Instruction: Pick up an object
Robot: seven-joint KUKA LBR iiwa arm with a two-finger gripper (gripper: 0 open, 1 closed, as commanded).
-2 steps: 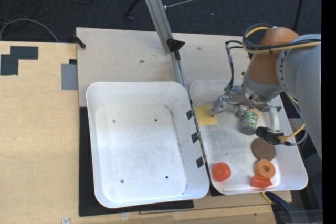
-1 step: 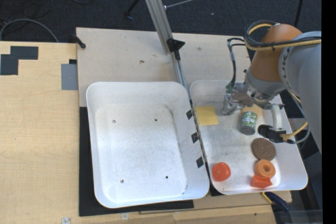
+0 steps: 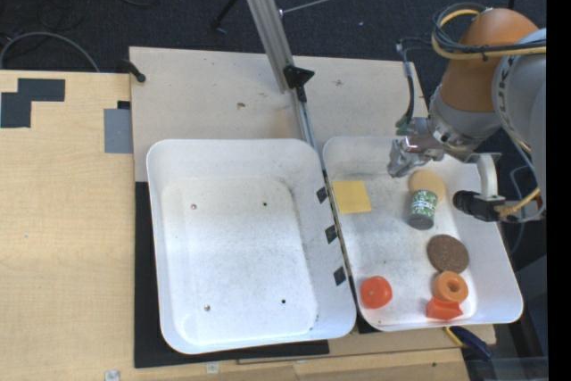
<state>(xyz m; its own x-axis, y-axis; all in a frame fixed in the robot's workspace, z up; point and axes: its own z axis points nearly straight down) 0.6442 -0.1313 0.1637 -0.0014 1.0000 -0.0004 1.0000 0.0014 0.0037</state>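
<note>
end effector (image 3: 406,158): far end of right bin (image 3: 393,317), grip state cannot tell, nothing seen held | objects: yellow square (image 3: 351,196), green-labelled jar (image 3: 423,208), brown disc (image 3: 447,252), orange ring (image 3: 451,287), red ball (image 3: 376,292) all in right bin

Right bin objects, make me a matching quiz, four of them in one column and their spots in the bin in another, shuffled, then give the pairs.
Things:
1. yellow square
2. brown disc
3. red ball
4. green-labelled can

Places in the right bin:
A. near the front edge, toward the left bin
B. beside the divider between the bins, toward the back
C. just below the gripper, beside a tan piece
D. on the bin's right side, above the orange ring

Pairs: 1-B, 2-D, 3-A, 4-C
</note>
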